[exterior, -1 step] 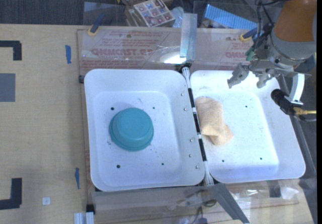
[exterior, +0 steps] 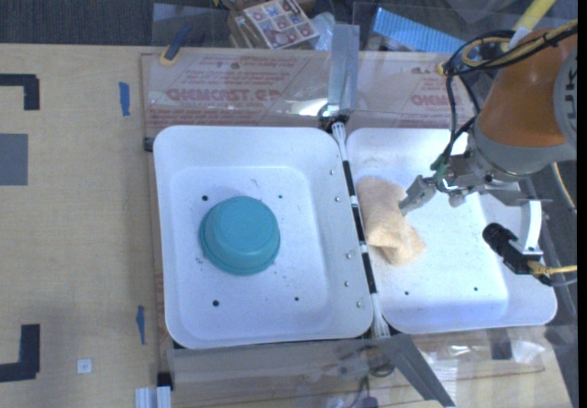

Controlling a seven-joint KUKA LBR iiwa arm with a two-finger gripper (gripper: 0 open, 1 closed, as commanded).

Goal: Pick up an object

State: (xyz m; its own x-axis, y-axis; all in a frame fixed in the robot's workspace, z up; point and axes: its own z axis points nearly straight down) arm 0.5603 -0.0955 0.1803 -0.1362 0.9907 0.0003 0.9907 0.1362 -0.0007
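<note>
Hovering over right bin [exterior: 514,305], jaws [exterior: 424,191] by tan cloth [exterior: 387,221]; jaw state unclear, arm cut off.

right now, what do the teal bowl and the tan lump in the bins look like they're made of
Teal bowl: likely hard plastic, with a smooth matte surface, even colour and a crisp round rim; it sits upside down.
Tan lump: probably soft cloth or sponge, with an irregular crumpled outline and a dull, slightly mottled surface. Which of the two is unclear.

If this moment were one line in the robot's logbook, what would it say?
gripper: above right bin, at cloth's edge | tan cloth: lying in right bin | teal bowl: upside down, left bin
</note>
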